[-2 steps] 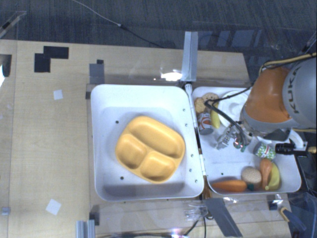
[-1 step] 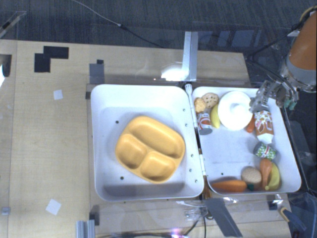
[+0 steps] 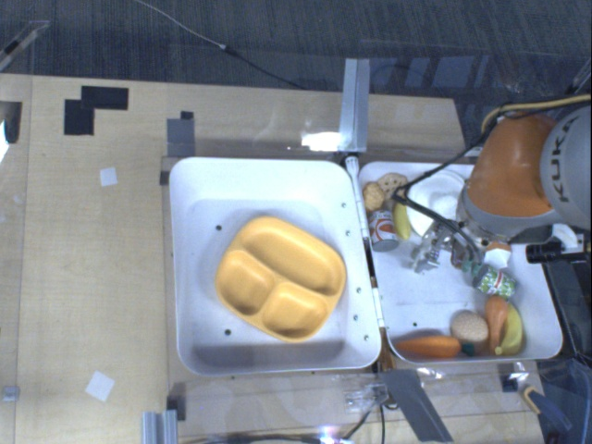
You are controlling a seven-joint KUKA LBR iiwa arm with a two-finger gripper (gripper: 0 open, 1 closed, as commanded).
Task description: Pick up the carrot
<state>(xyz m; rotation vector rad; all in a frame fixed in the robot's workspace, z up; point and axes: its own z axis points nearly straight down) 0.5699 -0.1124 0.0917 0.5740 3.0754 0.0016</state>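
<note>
The carrot point(image 3: 497, 314), orange and tapered, lies in the right bin's point(image 3: 407, 289) front right corner, between a brown potato-like lump point(image 3: 469, 326) and a yellow banana point(image 3: 512, 333). My gripper point(image 3: 442, 253) hangs over the middle of the right bin, up and to the left of the carrot and well apart from it. Its two metal fingers point(image 3: 426, 258) stand open with nothing between them. The grey arm with its orange band point(image 3: 513, 169) reaches in from the right and hides part of the bin's back right.
An orange-red sausage-shaped item point(image 3: 428, 346) lies at the right bin's front edge. A green bottle point(image 3: 488, 277) sits just above the carrot. Cookies point(image 3: 383, 191), a can point(image 3: 384, 230), a second banana point(image 3: 402, 220) and a white dish point(image 3: 442, 195) crowd the back. The left bin point(image 3: 190, 248) holds a yellow divided plate point(image 3: 280, 276).
</note>
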